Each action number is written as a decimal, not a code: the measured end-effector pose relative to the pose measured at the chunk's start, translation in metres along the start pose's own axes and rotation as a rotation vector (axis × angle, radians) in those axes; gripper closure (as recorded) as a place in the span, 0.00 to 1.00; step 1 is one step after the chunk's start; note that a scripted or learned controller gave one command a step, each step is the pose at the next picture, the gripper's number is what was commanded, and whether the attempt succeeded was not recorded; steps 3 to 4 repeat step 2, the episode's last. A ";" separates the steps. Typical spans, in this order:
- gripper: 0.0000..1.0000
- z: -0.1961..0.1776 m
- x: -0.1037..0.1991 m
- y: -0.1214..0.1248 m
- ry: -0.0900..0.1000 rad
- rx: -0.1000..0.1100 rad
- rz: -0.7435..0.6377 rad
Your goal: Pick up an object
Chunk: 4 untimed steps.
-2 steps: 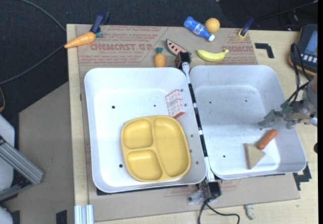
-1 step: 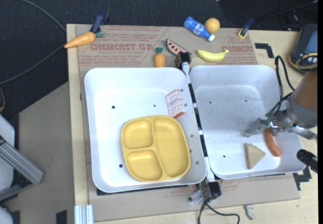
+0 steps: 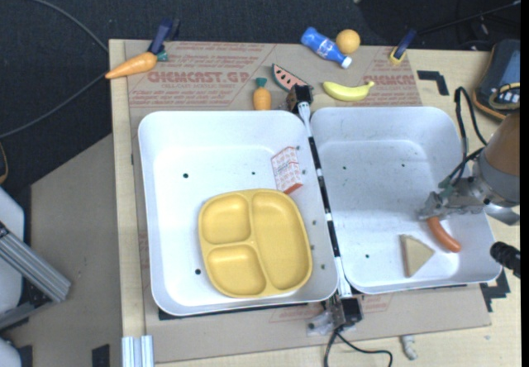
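White plastic makes up both shallow bins you see side by side on the bench: two of them, a left bin and a right bin.

Starting at the left, one toy carrot lies on the bench behind the bins, beside a blue clip. In the left bin you have one yellow divided plate with three compartments, and one small red-and-white packet just behind it, near the wall between the bins. Behind that bin on the bench sit one small orange toy and one watermelon slice. Further right on the bench you find one blue bottle, one orange ball, one banana and a second blue clip.

The right bin holds two things: one tan wedge near the front wall, and one orange-red sausage just beside it, toward the right wall.

The gripper is low in the right bin, its tip directly behind the sausage's upper end and touching or almost touching it. You cannot tell from this angle whether the fingers are apart or together, and the sausage is not seen between them. The wedge lies just in front of the tip, apart from it.

The arm enters from the right, over the bin's right wall, with the wrist angled downward and leftward to the bin floor.
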State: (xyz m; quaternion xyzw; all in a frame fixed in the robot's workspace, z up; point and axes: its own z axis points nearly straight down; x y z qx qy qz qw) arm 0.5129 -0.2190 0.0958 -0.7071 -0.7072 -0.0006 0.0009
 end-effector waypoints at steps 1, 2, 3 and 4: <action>1.00 0.011 0.055 0.038 -0.002 -0.003 -0.002; 1.00 -0.089 0.131 0.039 -0.001 -0.003 -0.002; 1.00 -0.089 0.131 0.039 -0.001 -0.003 -0.002; 1.00 -0.089 0.131 0.039 -0.001 -0.003 -0.002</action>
